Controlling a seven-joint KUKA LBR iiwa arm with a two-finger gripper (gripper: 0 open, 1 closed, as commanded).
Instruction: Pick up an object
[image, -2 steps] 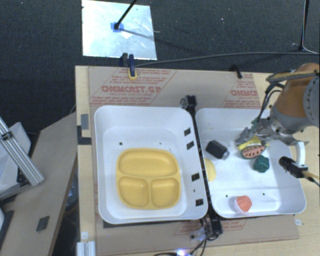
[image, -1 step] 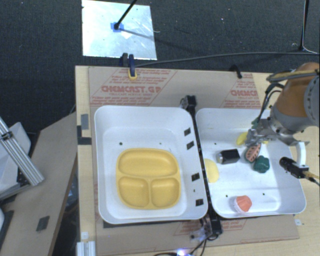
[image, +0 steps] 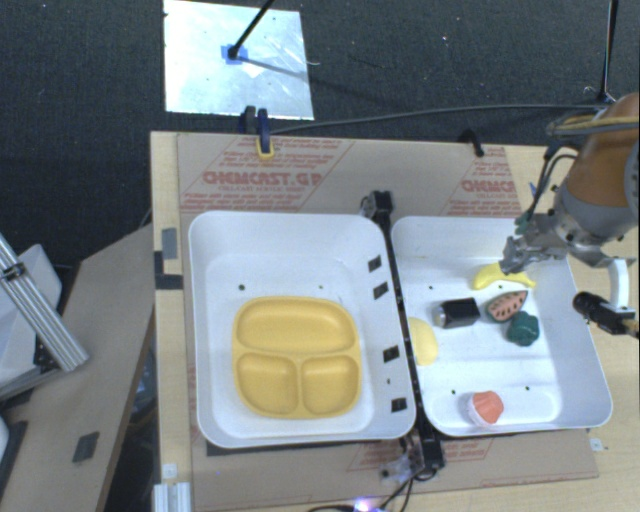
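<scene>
Because the task names no particular thing, any of the loose pieces in the right bin (image: 575, 400) could serve, and the hand (image: 520, 258) hangs over that bin's far right part, just above a yellow banana-like toy (image: 492, 277). Whether the hand is spread or pressed together I cannot tell; it is small and seen against the arm's grey wrist. Nothing visibly sits in it.

Close to the banana toy lie a watermelon-slice toy (image: 507, 304), a dark green lump (image: 522, 328) and a small black block (image: 459, 312), bunched together (likely just where they tumbled). A pale yellow disc-like piece (image: 424, 342) rests against the bin's left wall, and an orange-and-white piece (image: 486, 407) sits alone near the bin's near edge.

The left bin (image: 215, 250) carries a yellow divided tray (image: 296, 356) near its middle, well apart from all this.

For room, the lone orange piece has open floor on every side, while the cluster under the hand leaves little gap between neighbours. The disc by the wall looks hardest to reach around. The banana toy has bare floor on its far side toward the bin's back edge.
</scene>
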